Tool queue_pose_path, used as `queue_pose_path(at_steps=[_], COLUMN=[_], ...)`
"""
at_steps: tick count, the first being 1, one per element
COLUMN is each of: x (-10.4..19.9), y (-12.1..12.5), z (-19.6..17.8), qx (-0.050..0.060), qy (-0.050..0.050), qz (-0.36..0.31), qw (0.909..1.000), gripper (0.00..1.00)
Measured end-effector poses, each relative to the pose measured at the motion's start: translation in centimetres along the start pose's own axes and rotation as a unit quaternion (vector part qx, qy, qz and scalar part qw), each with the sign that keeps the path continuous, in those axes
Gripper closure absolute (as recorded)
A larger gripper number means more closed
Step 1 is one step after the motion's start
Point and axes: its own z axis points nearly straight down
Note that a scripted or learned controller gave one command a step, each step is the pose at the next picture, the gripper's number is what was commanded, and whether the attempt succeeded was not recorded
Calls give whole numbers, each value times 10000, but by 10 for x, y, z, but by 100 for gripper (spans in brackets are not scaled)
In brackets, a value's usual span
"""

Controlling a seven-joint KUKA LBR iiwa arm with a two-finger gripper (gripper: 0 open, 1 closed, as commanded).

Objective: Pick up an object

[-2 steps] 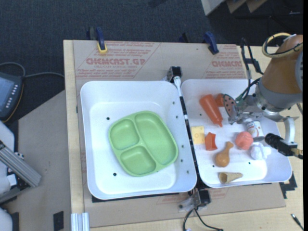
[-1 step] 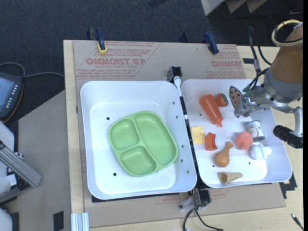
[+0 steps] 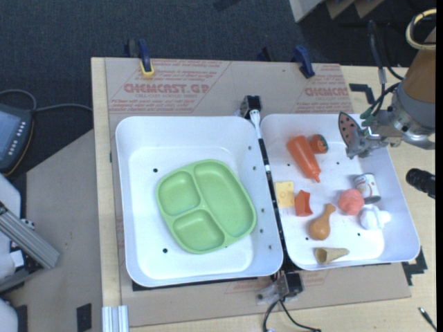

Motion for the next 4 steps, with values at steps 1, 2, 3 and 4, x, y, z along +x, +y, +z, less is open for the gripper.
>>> queue_pose_path(at_steps=[1,2,3,4], x=[47,92,149,199], y=[-4,-28,-42,-42], z=[4,5,-5,4], qx=[44,54,47,55], qy=[21,22,25,20], qz=[-13,-12,-19,-17], qw=[10000,10000,10000,10000], gripper=[100,100,100,100])
